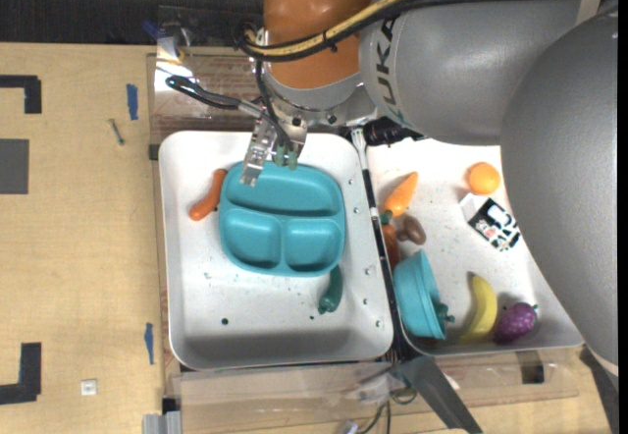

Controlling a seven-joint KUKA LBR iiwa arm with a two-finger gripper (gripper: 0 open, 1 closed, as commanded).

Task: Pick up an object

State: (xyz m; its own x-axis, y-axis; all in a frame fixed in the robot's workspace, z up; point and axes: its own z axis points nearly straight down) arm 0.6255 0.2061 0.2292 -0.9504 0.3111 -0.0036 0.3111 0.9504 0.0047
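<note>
The gripper [270,155] is seen low over the far edge of the left bin [186,324], with two thin fingers pointing down at the upper-left rim of a teal divided plate [283,221]. The fingers are seen slightly spread, with a narrow gap between them, and nothing is visibly caught in that gap; the left fingertip appears to touch or just overlap the plate's rim, though contact cannot be confirmed from this angle.

The plate is judged to be the object being approached. It lies flat in the middle of the left bin, with an orange carrot-like piece [207,196] just beside its left edge and a small teal-green piece [331,293] at its lower right corner.

For the step to be done well, the raised rim should be straddled — one finger inside the compartment, one outside — before any closing is commanded. A flat, shallow plate offers little else to pinch, so a shallow descent is likely to slide off the lip. The carrot piece is near enough that a sideways drift could nudge it rather than the plate.

In the right bin [549,270] other candidates are seen: an orange ball [482,177], a banana [480,304], a purple fruit [516,321], a teal bowl [420,299] and a black-and-white card [494,223] — all well apart from the gripper.
</note>
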